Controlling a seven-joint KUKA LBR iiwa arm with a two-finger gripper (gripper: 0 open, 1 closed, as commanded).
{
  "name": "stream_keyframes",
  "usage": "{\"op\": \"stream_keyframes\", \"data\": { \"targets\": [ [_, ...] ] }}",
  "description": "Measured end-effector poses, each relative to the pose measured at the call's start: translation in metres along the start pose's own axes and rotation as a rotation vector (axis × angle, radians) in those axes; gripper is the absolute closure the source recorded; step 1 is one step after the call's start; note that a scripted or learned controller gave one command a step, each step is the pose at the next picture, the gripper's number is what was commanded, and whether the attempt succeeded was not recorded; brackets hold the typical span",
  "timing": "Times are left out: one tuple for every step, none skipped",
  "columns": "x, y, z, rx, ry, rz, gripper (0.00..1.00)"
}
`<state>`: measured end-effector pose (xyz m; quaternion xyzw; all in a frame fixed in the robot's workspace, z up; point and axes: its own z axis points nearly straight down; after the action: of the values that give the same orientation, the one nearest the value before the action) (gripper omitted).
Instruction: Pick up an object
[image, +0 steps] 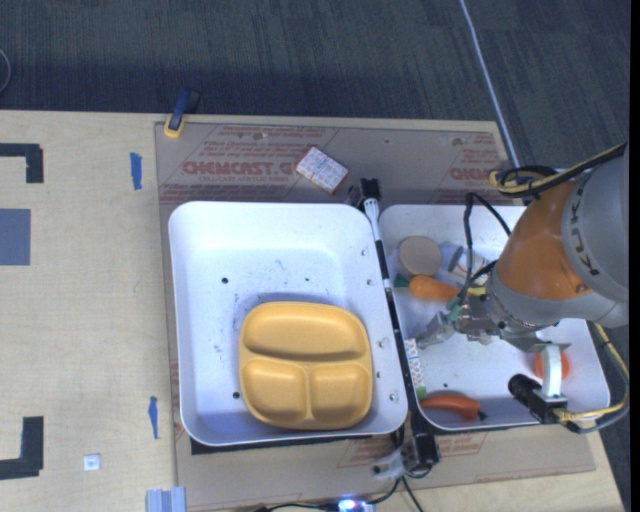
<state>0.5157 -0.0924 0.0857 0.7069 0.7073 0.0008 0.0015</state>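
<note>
Orange and rounded, a small carrot-like piece (432, 289) lies in the right white bin (590, 380), just up-left of the tool (445, 325). The tool hangs low over the bin floor; whether it is gripping anything cannot be told. A yellow moulded three-compartment tray (305, 363) sits in the left white bin (210, 300).

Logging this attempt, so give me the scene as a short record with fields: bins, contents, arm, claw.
left bin: holds a yellow divided tray, lying flat toward the near side
right bin: holds a carrot-like orange piece, a tan round object, a red-orange piece at the near wall
arm: reaches in from the right, over the right bin
claw: low in the right bin beside the orange piece; grip state unclear
</note>
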Motion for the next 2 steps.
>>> {"op": "stream_keyframes", "data": {
  "targets": [
    [-0.002,0.056,0.0,0.001,0.0,-0.001,0.0],
    [0.001,0.115,0.001,0.002,0.001,-0.001,0.0]
  ]
}}
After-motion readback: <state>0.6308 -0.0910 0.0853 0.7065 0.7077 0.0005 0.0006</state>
